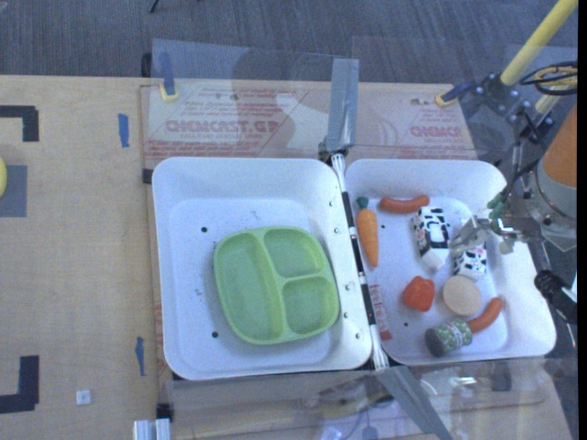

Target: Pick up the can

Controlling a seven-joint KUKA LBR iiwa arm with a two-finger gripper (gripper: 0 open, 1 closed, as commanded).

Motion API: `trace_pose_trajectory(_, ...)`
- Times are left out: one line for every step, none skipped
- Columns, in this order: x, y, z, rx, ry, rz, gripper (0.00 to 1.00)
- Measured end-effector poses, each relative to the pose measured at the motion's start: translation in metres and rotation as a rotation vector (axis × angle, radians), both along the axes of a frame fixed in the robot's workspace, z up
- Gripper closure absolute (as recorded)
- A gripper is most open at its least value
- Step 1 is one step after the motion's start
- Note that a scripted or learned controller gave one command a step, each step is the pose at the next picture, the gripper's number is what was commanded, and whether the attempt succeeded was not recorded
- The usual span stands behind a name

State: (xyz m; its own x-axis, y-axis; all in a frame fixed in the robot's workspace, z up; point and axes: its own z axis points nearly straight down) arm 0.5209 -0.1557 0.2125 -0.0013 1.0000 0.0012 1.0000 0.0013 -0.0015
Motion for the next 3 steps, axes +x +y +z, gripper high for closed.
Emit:
trace_pose_trajectory(-0.040, 0.001, -0.126, -0.003, -0.008, 0.113, 0.00)
trace_pose_trajectory(-0.042, 0.046, -0.120, 0.001, 0.001, 0.205, 0.00)
trace_pose_trajectory(-0.040, -0.011, -0.126, -0.004, -0.007, 0.320, 0.00)
